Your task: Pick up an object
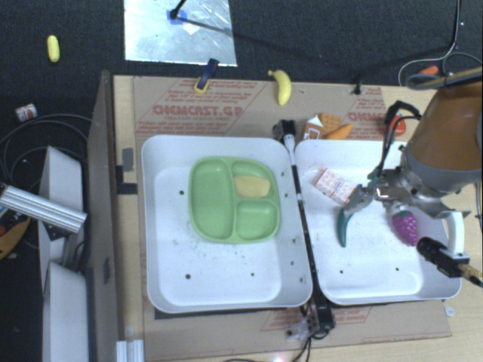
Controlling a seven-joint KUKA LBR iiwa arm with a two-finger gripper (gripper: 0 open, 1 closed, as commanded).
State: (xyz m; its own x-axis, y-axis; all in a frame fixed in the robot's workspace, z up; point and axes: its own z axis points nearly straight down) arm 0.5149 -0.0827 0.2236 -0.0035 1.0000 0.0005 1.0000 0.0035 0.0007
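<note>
Reaching into the right bin (377,296) from the right and holding the gripper (367,197) close to the upper end of a teal curved toy (343,228), either touching it or just beside it, without any way of telling which. Failing to make out the gripper as either spread or pressed together at this slant. Judging the teal toy to be the likely target: lying flat on the bin floor near the middle, apart from the walls, just below a pink-and-white patterned packet (332,185) and left of a purple berry-shaped toy (405,226). Expecting something light, probably hollow plastic or rubbery, smooth and rather slippery, narrowing toward the lower tip. Favouring a hold across the thicker middle of the curve, closing over its narrow width instead of on the pointed end, and guarding against slipping or rolling out of the pinch. Leaving alone the left bin (173,292), carrying a green divided plate (215,202) with a yellow piece (253,185) in the upper right compartment.
</note>
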